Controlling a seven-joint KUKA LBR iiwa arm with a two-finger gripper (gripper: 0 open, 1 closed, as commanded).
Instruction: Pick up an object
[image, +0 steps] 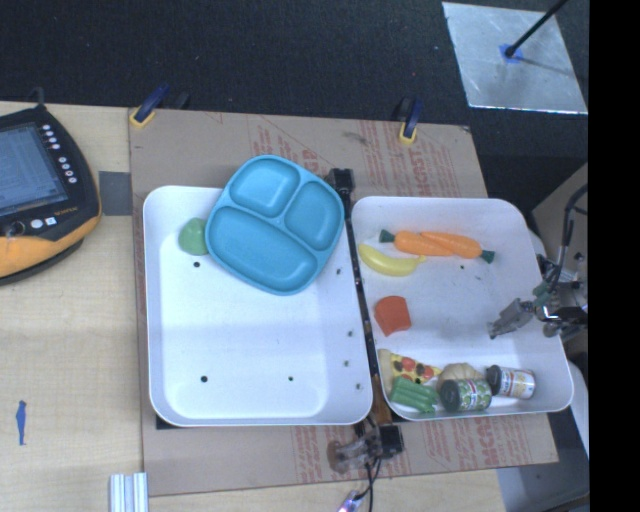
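Worktop carries two shallow white bins side by side on a cardboard sheet. Your end effector sits at the right edge of the right bin, low over the bin floor, fingers pointing left; they look slightly parted with nothing between them, though the view is small and dark there. In that same bin you have a carrot near the far wall, a banana just beside and touching its left end, and an orange-red block alone in the middle-left, well apart from the end effector. Along the near wall lies a crowded row: a printed packet, a green piece, a dark-capped jar and a small bottle, touching one another. The left bin holds a blue divided plate tilted over its far rim, with a green ball tucked at its left edge. A teach pendant rests at far left.
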